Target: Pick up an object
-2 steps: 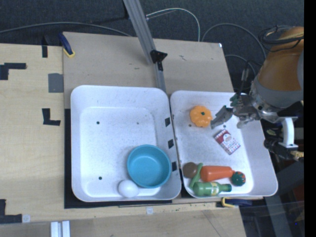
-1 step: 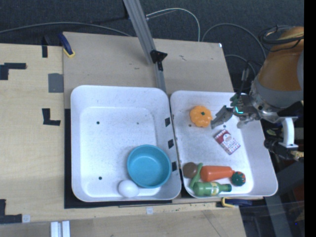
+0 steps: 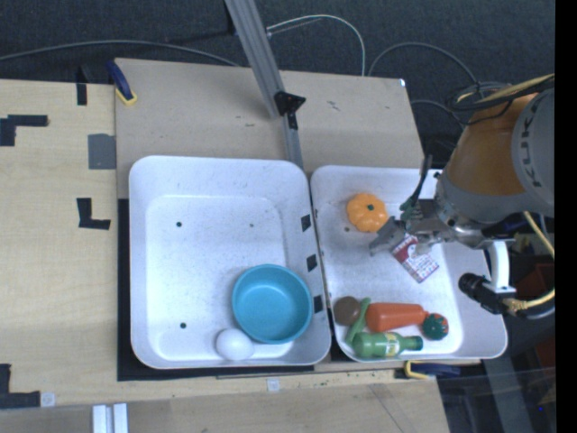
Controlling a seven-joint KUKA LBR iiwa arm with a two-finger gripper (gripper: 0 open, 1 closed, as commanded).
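My gripper (image 3: 397, 242) hangs low over the right bin (image 3: 469, 332), near its middle, and looks open with bare bin floor between its fingers. A small orange pumpkin (image 3: 367, 212) lies just up and left of it. A red and white packet (image 3: 417, 262) lies right beside the gripper's lower right side, partly under the wrist. Along the bin's front edge lie an orange carrot (image 3: 395, 315), a green bottle (image 3: 386, 343), a brown round piece (image 3: 345, 309) and a small green and red ball (image 3: 435, 326).
The left bin (image 3: 180, 206) holds a blue bowl (image 3: 270, 302) and a white ball (image 3: 233, 342) at its front right corner. A grey pole (image 3: 257, 43) slants down to the rim between the bins. Cables (image 3: 505, 282) hang off the arm at the right.
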